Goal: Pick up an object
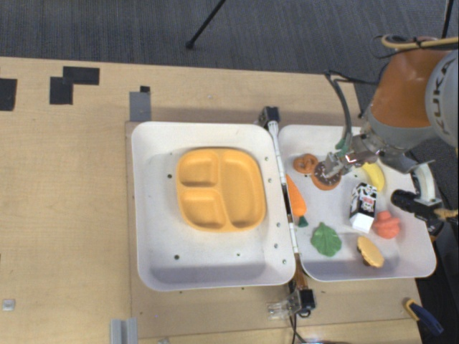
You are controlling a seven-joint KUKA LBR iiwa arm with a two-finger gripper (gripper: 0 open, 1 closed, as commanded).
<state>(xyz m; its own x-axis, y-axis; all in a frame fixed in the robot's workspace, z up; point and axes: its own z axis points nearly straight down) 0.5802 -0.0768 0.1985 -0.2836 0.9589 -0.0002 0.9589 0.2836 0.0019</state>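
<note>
Brown round toy [326, 180] — a flat disc — lies in the right bin [423, 264] near its upper left, directly under the gripper [331, 169], whose fingers come down right on top of it. Whether those fingers are spread or pressed together I cannot tell from up here; nothing shows plainly between them. A smaller brown cookie-like piece [305, 164] sits just beside it to the left. An orange carrot [295, 199] lies along the bin's left wall, and a yellow banana [374, 175] rests near the wrist.
</note>
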